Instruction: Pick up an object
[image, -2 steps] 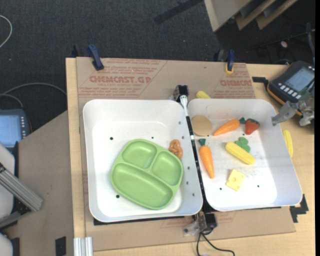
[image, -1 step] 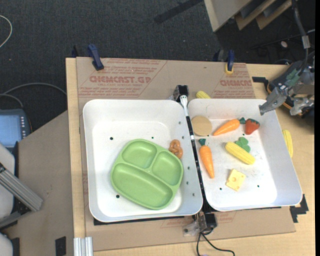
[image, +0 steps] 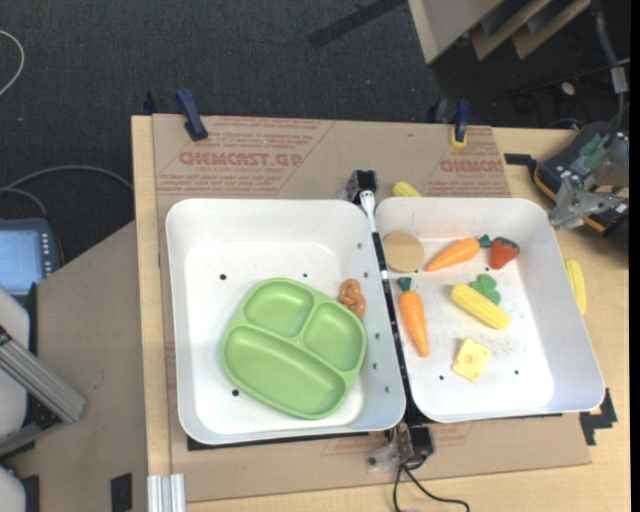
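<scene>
The right bin (image: 560, 385) holds several toy foods: a tan round disc (image: 403, 250), an orange carrot (image: 452, 253), a red strawberry (image: 502, 250), a yellow corn cob with green leaves (image: 480, 302), a second carrot (image: 412, 320) and a yellow cheese wedge (image: 472, 360). In the left bin (image: 190, 300) lie a green divided plate (image: 293, 345) and a small brown toy (image: 351, 295) against the right wall. My gripper (image: 580, 195) hangs at the right edge of the view, outside the right bin's far right corner and clear of every object.
A yellow piece (image: 577, 285) lies outside the right bin's right rim, and another (image: 405, 188) sits behind its far rim. Blue clamps (image: 190, 113) (image: 460, 122) hold the board at the back. A black connector (image: 362, 184) sits where the bins meet.
</scene>
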